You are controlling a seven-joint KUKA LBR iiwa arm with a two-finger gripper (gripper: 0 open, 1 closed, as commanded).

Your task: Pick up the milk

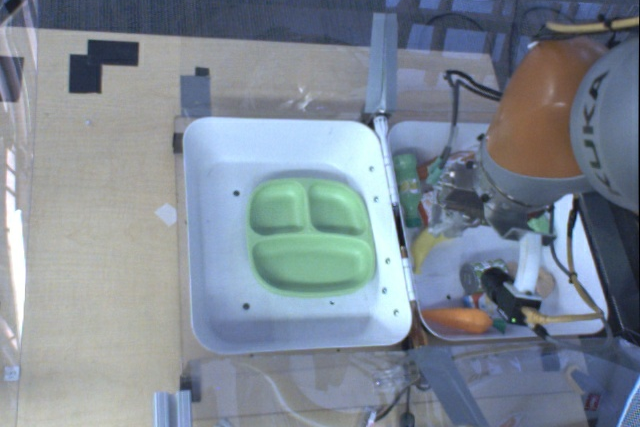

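My gripper (457,203) hangs low over the middle of the right bin (400,137), under the arm's big orange and grey wrist, which hides much of that bin. A small white and red object (430,208) peeks out at the gripper's left side; I cannot tell whether it is the milk or whether it is held. Beside it stands a green bottle (406,175) against the bin's left wall.
A yellow banana (424,247), a silvery can (478,273) and an orange carrot (460,320) lie in the right bin's near half. The left bin (215,215) holds a green divided plate (310,237). A raised divider separates the bins.
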